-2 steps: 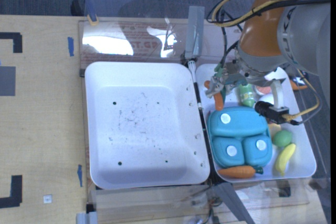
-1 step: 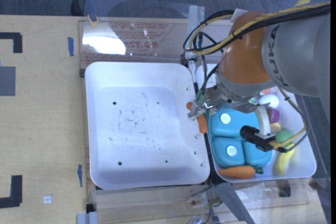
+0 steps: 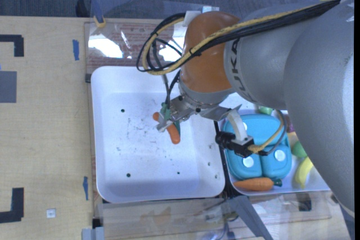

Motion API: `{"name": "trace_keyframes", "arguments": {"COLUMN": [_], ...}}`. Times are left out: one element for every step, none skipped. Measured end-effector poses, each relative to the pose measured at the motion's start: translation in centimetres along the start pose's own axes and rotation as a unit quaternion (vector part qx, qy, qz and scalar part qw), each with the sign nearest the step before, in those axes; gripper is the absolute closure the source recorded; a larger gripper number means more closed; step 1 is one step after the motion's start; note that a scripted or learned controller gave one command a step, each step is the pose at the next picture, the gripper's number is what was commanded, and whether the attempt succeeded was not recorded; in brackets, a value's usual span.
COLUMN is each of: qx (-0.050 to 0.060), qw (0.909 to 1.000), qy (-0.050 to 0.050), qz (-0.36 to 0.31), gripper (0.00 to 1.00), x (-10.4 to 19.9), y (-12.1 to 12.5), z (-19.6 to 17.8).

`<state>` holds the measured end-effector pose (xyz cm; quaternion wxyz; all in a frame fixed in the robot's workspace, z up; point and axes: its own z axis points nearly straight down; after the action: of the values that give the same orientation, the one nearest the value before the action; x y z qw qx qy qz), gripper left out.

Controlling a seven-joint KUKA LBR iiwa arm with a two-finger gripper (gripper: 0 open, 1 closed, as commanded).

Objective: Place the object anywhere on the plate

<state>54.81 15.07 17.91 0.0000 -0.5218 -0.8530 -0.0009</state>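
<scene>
My gripper (image 3: 166, 121) reaches down into the left white bin (image 3: 112, 177), near its middle. A small orange carrot-like object (image 3: 174, 135) sits between the fingers, with one end sticking out below them and a bit of orange showing on their upper left side. The gripper looks shut on it, close to the bin floor. A blue plate (image 3: 260, 146) lies in the right bin, partly hidden by the arm and a black cable clip.
In the right bin (image 3: 281, 191), an orange carrot (image 3: 253, 184) lies at the plate's front edge. A yellow banana-like piece (image 3: 304, 171) and a green item (image 3: 296, 149) are to the plate's right. The grey arm covers much of that bin.
</scene>
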Motion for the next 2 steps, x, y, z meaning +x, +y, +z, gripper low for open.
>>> {"name": "trace_keyframes", "arguments": {"qx": [0.004,0.001], "qw": [0.99,0.9404], "qy": [0.0,0.0], "qz": [0.141,0.34], "gripper": [1.0,1.0], "x": [-3.4,0.3], "y": [-1.3,-2.5], "z": [5.7,2.9]}}
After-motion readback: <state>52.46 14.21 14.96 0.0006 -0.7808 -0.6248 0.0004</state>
